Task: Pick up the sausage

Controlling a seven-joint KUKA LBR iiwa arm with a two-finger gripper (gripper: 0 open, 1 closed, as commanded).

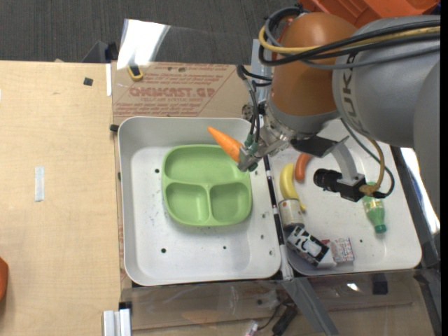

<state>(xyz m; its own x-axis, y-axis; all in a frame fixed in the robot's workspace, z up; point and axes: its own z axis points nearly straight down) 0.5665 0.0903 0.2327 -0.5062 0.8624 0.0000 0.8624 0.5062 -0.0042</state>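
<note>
The sausage (302,166), a short orange-red piece, lies in the right bin (399,257) near its far left, just right of a yellow banana (288,183). My gripper (246,158) hangs over the far right corner of the left bin (140,243), left of the divider and apart from the sausage. Its fingers are shut on the thick end of an orange carrot (224,141), which sticks out up and to the left above the green plate (206,184).
The green three-section plate fills the middle of the left bin. In the right bin lie a green bottle (376,215), a small white container (290,212), a black-and-white pack (308,246) and a small packet (341,249). A cardboard sheet (175,89) lies behind the bins.
</note>
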